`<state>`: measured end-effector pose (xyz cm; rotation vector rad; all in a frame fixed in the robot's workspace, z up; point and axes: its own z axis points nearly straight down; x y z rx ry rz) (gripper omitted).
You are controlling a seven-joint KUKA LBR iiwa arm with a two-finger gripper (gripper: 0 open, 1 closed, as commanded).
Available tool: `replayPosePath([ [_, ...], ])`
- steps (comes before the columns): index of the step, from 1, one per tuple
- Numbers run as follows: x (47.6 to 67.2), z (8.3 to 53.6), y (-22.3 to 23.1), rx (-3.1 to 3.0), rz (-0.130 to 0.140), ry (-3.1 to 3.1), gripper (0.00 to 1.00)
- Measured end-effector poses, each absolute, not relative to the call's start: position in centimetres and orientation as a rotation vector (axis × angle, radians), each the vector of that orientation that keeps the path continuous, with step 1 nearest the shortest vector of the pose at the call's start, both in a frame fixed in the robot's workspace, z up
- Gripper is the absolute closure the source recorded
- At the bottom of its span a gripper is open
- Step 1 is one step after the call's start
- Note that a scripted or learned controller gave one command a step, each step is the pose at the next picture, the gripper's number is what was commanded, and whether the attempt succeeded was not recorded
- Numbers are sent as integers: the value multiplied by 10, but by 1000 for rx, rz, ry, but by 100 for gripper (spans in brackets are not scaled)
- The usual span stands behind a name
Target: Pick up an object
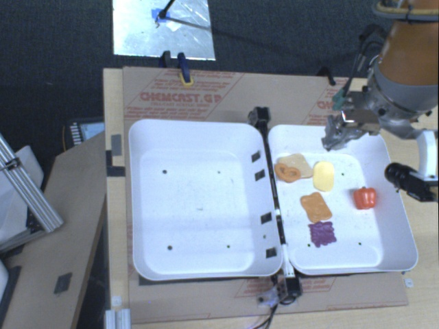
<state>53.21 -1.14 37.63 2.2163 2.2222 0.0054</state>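
The right bin (384, 249) holds several small items: a tan and orange piece (291, 168) near its left wall, a pale yellow piece (324, 175), an orange flat piece (316, 206), a purple grape-like bunch (322, 233) and a red pepper-like piece (365, 197). My gripper (336, 140) hangs above the bin's far edge, up and to the right of the tan piece and just beyond the yellow one. It touches none of them, and nothing shows between its fingers.
The left bin (199, 201) lies beside the right one, with a black divider clip row (264, 184) between them. A shiny metal sheet (164, 19) lies beyond the bench. A grey rail (24, 190) stands at the left.
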Motion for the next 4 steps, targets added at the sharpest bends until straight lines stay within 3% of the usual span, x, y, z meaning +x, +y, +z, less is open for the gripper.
replayPosePath([
  [1,527,358,93,2207,5,2238,100],
  [2,497,443,133,2208,16,2230,100],
  [3,494,541,156,2210,20,2225,100],
  [4,485,442,202,2215,-8,2233,100],
])
